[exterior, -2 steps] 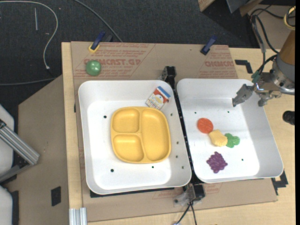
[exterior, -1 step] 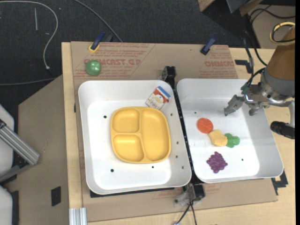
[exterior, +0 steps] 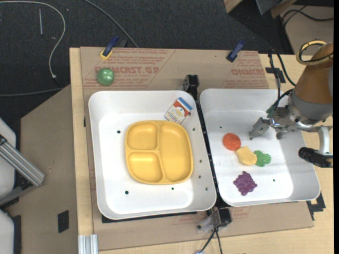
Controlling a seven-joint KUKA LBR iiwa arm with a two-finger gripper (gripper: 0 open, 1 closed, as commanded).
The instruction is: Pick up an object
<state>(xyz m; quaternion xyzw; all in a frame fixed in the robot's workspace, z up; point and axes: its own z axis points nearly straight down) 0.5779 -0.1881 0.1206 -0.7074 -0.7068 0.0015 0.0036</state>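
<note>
Camera view: right bin (exterior: 296, 187) holds four items: one orange ball (exterior: 231, 141), one yellow piece (exterior: 246, 155), one green piece (exterior: 262, 159), one purple grape cluster (exterior: 244, 182). Gripper (exterior: 266, 129) hovers above them, fingers apart, holding nothing. Left bin (exterior: 106, 142) holds one yellow divided plate (exterior: 159, 152) and one small carton (exterior: 178, 110). One green ball (exterior: 106, 76) rests on the cardboard bench (exterior: 148, 67); dark carpet (exterior: 159, 15) behind.

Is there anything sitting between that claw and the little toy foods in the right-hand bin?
Nothing visible does. The gripper hangs over bare white floor of the right bin, and only open floor lies between it and the orange-red piece, the nearest one. The yellow piece, green piece and purple grapes lie beyond.
</note>
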